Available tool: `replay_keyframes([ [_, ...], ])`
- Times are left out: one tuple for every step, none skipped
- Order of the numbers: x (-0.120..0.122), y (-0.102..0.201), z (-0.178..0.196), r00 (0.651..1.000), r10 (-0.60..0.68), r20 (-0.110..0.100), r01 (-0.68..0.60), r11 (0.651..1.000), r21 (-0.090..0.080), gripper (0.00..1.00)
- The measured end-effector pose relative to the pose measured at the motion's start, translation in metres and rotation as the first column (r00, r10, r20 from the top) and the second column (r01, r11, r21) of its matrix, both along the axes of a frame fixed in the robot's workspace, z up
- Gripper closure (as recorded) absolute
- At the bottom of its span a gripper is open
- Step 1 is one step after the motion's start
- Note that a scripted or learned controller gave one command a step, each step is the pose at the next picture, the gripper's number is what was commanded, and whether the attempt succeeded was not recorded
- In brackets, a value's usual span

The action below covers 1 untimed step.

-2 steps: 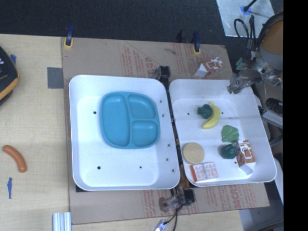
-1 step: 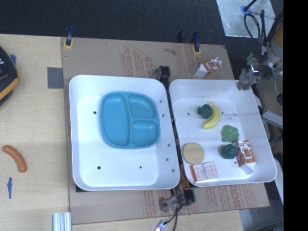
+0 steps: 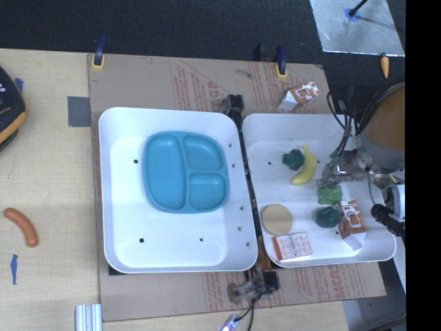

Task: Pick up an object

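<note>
The right bin (image 3: 262, 133) holds several small things. A dark green broccoli piece (image 3: 293, 159) lies beside a yellow banana (image 3: 305, 169). A light green block (image 3: 329, 196) and a dark green lump (image 3: 327, 216) lie right of the middle. A tan round disc (image 3: 277, 219), a red-and-white carton (image 3: 293, 245) and a brown-and-white carton (image 3: 351, 219) lie along the bin's near side. My gripper (image 3: 331, 176) hangs low over the right bin, just above the light green block's far edge and right of the banana. Nothing shows as lifted.
The left bin (image 3: 117, 247) bears a blue divided plate (image 3: 186, 171). A small carton (image 3: 300, 96) lies on the cardboard behind the right bin. A sausage (image 3: 22, 227) lies on the bench at far left. Cables (image 3: 348, 119) hang near the arm.
</note>
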State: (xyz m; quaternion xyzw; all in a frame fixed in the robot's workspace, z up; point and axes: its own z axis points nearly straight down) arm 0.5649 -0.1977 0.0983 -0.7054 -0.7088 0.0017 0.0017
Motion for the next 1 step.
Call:
replay_keyframes([
  [0.0502,0.0280,0.1569,1.000,0.000,0.007,0.000,1.000,-0.001,0.00],
])
